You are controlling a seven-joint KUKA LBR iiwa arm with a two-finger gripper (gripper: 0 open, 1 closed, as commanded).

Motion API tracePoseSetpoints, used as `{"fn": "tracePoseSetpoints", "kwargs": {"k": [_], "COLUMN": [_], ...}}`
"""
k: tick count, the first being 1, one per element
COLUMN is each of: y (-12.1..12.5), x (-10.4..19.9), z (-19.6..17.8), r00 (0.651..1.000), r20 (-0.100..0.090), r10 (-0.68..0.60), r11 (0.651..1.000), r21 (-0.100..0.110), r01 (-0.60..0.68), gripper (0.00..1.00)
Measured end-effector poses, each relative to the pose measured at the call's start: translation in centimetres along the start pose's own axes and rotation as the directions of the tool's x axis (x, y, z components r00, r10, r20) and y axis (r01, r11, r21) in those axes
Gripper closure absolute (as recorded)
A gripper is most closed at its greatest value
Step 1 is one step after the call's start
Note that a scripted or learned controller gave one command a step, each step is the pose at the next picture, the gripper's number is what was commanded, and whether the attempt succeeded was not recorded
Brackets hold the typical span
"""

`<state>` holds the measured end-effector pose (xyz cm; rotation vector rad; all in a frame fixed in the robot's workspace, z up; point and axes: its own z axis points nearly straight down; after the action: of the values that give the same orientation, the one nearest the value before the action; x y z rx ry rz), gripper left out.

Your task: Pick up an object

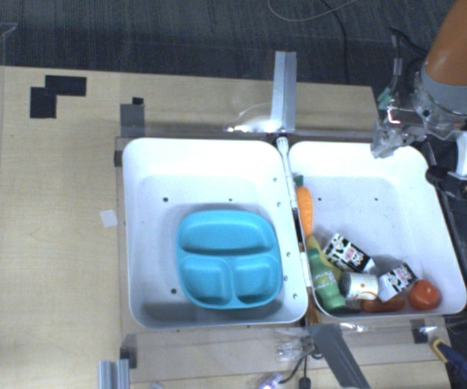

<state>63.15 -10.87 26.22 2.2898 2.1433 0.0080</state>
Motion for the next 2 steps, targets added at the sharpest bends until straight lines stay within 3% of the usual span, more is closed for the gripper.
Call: {"fn": "tracePoseSetpoints", "kwargs": {"k": [1, 2], "y": [-4.9, -2.6], "x": [0.5, 8.0], "z": [-5.2, -4.3], "r00": [0.953, 0.905], "r20": [0.001, -0.001], "r10": [-0.304, -0.426], "r11": [0.953, 0.905], "r21": [-0.001, 0.000], "r01": [0.304, 0.426], "gripper": [1.00, 1.00]}}
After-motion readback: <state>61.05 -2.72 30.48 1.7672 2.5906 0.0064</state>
